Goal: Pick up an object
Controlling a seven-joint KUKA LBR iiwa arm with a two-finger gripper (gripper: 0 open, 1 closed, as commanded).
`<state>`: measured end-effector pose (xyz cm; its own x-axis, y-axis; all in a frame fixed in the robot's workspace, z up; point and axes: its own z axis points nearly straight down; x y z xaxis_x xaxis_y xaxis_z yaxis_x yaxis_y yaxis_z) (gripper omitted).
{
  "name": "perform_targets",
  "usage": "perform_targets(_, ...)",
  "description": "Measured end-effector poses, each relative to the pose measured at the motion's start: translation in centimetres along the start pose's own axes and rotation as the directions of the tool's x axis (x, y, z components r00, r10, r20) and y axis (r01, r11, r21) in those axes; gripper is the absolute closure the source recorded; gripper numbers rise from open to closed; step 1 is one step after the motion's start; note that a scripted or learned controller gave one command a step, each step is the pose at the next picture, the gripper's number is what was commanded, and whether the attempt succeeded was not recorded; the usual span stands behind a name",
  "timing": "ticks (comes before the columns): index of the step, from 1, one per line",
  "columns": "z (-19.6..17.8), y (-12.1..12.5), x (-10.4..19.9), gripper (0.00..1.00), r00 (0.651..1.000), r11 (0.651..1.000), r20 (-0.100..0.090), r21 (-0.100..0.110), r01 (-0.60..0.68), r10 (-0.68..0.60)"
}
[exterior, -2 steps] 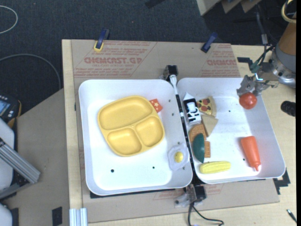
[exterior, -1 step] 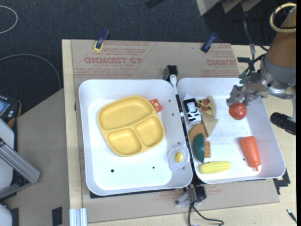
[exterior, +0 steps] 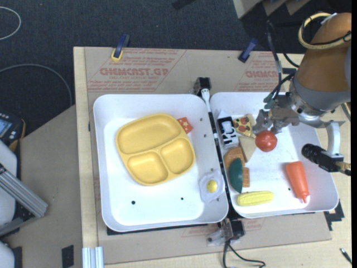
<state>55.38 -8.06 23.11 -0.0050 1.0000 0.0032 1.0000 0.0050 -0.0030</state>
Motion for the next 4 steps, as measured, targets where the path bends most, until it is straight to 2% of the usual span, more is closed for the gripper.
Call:
perform_targets(1, 1.0, -2.8, 4.5, 1.00, 1.000, 1.000, 0.000, 0.001, 0.000, 0.000)
perform_targets(2, 0.0, -6.7, 7.1, 1.00, 1.000, 1.000, 0.001, 0.001, -0.002, 0.002)
perform_targets(3, -0.2, -6.5, 7.6, 1.00, 1.000, 1.000, 0.002, -0.004, -0.004, 0.004)
perform_targets(4, -0.2, -7.4, 7.7, 1.00, 1.000, 1.000, 0.001, 0.000, -0.005, 0.005)
